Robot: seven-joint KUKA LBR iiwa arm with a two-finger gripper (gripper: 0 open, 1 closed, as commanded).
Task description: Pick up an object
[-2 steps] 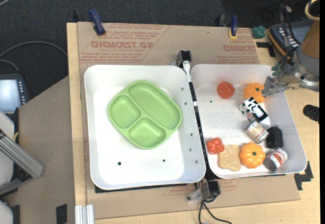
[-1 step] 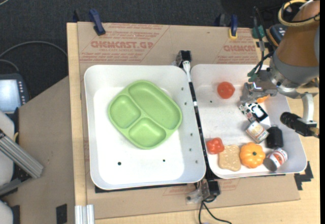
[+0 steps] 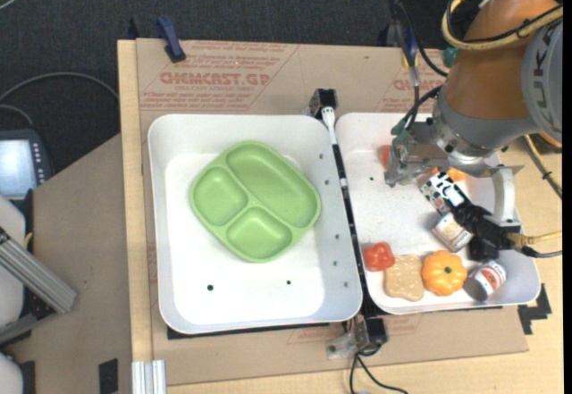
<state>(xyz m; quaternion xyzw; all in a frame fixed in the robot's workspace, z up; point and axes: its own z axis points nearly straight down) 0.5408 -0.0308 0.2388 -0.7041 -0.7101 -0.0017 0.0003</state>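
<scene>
My gripper (image 3: 399, 165) hangs low over the far left part of the right bin (image 3: 357, 129), under the grey wrist and orange band. A small red-orange thing (image 3: 385, 154) peeks out just left of it, mostly hidden. Whether it sits between the fingers cannot be made out. Right of the gripper lies a black-and-white item (image 3: 441, 190), with a small can (image 3: 450, 231) below it. Along the bin's near side sit a red pepper (image 3: 378, 255), a tan biscuit-like piece (image 3: 404, 278), an orange pumpkin (image 3: 444, 272) and a second small can (image 3: 488, 280).
The left bin (image 3: 170, 231) holds a green divided plate (image 3: 255, 201) near its middle. A black ridge (image 3: 340, 178) where the two bin rims meet runs between them. Cardboard bench (image 3: 223, 75) lies behind the bins, and a blue clamp (image 3: 170, 37) sits at its back left.
</scene>
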